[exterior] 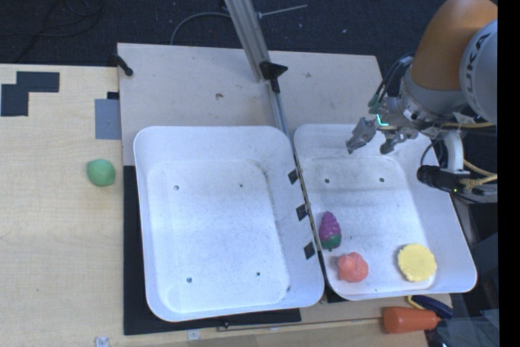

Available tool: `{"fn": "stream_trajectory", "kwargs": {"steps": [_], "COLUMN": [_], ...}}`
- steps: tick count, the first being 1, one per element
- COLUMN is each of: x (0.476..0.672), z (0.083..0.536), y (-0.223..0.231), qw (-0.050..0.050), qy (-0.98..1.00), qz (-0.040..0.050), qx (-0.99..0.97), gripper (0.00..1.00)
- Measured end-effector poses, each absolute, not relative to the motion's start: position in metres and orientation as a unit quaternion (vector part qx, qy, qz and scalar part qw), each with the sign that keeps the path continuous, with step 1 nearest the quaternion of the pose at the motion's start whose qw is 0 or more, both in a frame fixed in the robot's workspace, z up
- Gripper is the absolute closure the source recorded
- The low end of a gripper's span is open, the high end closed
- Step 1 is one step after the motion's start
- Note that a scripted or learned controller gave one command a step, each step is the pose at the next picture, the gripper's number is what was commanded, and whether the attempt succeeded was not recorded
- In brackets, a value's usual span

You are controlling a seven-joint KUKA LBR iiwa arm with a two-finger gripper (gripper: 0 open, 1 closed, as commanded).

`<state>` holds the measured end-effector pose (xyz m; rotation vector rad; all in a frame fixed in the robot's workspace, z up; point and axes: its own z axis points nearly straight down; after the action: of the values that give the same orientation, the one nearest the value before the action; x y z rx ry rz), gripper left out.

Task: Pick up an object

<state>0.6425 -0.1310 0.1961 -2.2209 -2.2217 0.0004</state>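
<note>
Even, fairly bright overhead light, soft shadows hugging the white bins (219, 146). Floor toward twelve o'clock falls dim. Mild grain and softness throughout; no harsh glare.

A single fixed camera looks down at a slant from above on the pale wooden bench (57, 240), far enough back to take in both shallow white plastic bins (213, 223) side by side and dark floor beyond.

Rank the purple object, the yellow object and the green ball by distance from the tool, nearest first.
From the tool:
1. Purple object, right bin, by the divider.
2. Yellow object, right bin's near right corner.
3. Green ball, out on the wooden bench, far left.
</note>
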Motion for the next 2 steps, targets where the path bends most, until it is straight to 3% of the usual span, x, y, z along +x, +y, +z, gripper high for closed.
{"fn": "stream_trajectory", "kwargs": {"steps": [1, 2], "x": [0.642, 0.641], "z": [0.196, 0.133], "y": [-0.131, -0.131], "qw": [0.000, 0.002], "qy": [-0.707, -0.707], "qz": [0.0002, 0.0017], "qx": [-0.707, -0.707], "gripper": [0.00, 0.00]}}
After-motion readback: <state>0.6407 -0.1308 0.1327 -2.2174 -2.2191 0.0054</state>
